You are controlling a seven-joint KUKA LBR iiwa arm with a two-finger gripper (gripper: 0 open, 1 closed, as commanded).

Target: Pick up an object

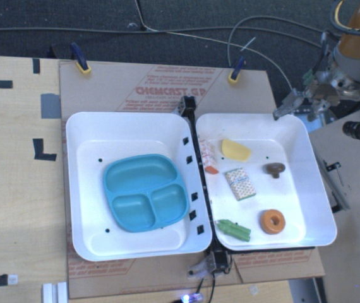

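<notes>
Gripper (pixel 294 106) hangs over the far right corner of the right bin (pixel 316 169), can't tell its grip | yellow piece (pixel 235 149), brown knob (pixel 275 168), patterned packet (pixel 240 184), orange ring (pixel 272 221), green thing (pixel 234 230) lie in that bin, well apart from it | blue divided plate (pixel 145 191) in left bin (pixel 82 169) | cardboard (pixel 161 90) on wooden bench (pixel 16 169)

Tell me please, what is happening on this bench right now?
A grey robot arm with an orange band is at the top right corner of the right white bin, holding nothing that can be seen. That bin holds a yellow wedge, a small patterned packet, a brown knob-shaped piece, an orange ring and a green vegetable toy. The left white bin holds a blue divided plate.
</notes>
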